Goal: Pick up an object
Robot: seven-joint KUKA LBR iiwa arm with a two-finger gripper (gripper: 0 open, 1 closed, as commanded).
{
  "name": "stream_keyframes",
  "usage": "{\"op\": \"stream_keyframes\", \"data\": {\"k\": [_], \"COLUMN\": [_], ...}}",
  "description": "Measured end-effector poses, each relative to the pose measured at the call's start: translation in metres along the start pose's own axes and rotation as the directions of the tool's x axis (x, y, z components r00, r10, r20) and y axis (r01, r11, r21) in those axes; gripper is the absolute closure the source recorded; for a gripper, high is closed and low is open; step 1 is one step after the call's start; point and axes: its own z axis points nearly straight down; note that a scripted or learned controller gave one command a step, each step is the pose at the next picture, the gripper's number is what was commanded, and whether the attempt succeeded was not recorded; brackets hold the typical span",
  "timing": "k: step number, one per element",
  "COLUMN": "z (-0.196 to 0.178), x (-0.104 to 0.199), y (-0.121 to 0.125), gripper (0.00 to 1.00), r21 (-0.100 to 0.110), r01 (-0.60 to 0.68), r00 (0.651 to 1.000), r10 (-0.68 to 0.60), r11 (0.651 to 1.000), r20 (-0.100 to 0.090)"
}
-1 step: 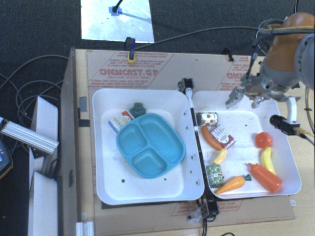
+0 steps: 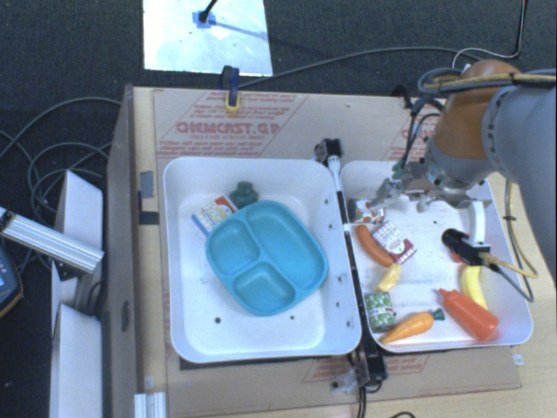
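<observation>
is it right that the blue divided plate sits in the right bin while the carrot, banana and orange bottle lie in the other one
Not quite: the camera view shows the blue divided plate in the left bin. The carrot, banana and orange bottle do lie in the other one, the right bin.

Dark carpet-like floor (image 2: 70, 33) all round, nearly black, speckled. Up at the top lies a pale, shiny square sheet (image 2: 207, 23) flat on that floor, with a small blue mark on it and a thin dark rod slanting off. The tabletop (image 2: 287, 116) is a tan board with red printed lettering, and a yellow-and-black clamp (image 2: 231, 90) grips its far edge. Black cables (image 2: 35, 159) loop over the floor on the left, and another runs along the top toward the right. At the left edge sit white box shapes (image 2: 78, 207) and a ribbed metal bar (image 2: 52, 240). Light is even, soft, no hard shadows.
</observation>
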Motion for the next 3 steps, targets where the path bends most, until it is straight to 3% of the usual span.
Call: {"op": "stream_keyframes", "data": {"k": [1, 2, 3], "z": [-0.066, 0.007, -0.066], "x": [0.028, 0.016, 0.046], "y": [0.041, -0.014, -0.004], "gripper": [0.0, 0.0, 0.0], "r21": [0.004, 0.013, 0.005], "r01": [0.002, -0.002, 0.001], "r00": [1.0, 1.0, 1.0], "r10": [-0.002, 0.002, -0.001], "r11": [1.0, 1.0, 1.0], "r20": [-0.002, -0.002, -0.002]}}
